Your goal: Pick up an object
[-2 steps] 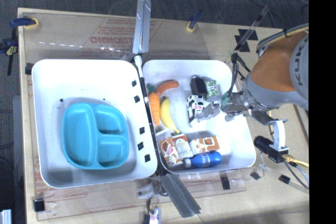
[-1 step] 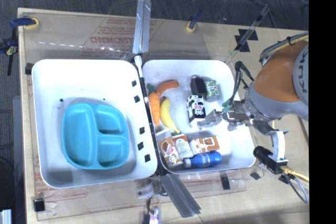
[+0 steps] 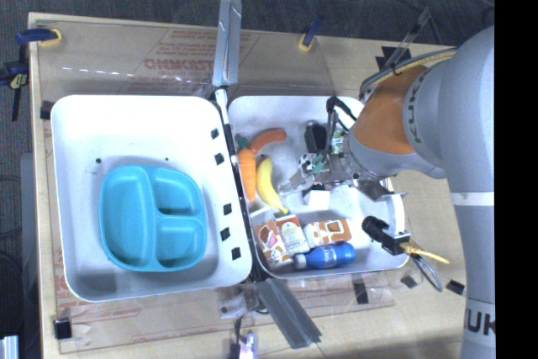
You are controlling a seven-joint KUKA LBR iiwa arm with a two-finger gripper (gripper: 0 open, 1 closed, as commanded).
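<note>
Hovering low in the right bin (image 3: 382, 261), gripper (image 3: 315, 176) sits at centre; can't tell its state. Banana (image 3: 267, 183) lies just at its 9 o'clock, long axis 12-to-5. Carrot (image 3: 247, 173) beyond, bottle (image 3: 328, 256) at 6.

The grey arm with its orange band (image 3: 420, 118) covers the right white bin's (image 3: 252, 107) far right side and rim. The gripper's (image 3: 315, 172) fingers blur into clutter; their spread is unreadable. The printed labels on the small cartons (image 3: 286, 238) are too small to read.
</note>
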